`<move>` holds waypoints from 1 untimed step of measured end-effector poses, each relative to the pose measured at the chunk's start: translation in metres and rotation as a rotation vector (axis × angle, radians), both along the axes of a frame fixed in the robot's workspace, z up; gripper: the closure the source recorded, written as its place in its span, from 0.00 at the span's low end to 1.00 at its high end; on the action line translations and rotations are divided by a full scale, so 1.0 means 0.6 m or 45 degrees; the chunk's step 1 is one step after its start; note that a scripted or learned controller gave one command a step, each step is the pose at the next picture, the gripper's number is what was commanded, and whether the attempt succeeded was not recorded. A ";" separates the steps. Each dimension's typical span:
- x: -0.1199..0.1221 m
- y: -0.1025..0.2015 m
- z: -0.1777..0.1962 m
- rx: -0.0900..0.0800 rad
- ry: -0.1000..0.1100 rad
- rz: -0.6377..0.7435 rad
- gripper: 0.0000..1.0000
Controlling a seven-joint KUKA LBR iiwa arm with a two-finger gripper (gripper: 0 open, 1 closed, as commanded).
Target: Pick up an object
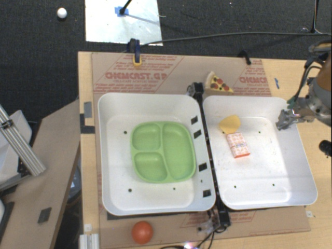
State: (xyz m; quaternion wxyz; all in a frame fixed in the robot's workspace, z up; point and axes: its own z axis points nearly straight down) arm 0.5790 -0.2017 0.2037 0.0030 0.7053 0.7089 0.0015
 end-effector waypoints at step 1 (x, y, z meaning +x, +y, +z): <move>0.002 0.000 0.033 0.001 0.003 0.001 1.00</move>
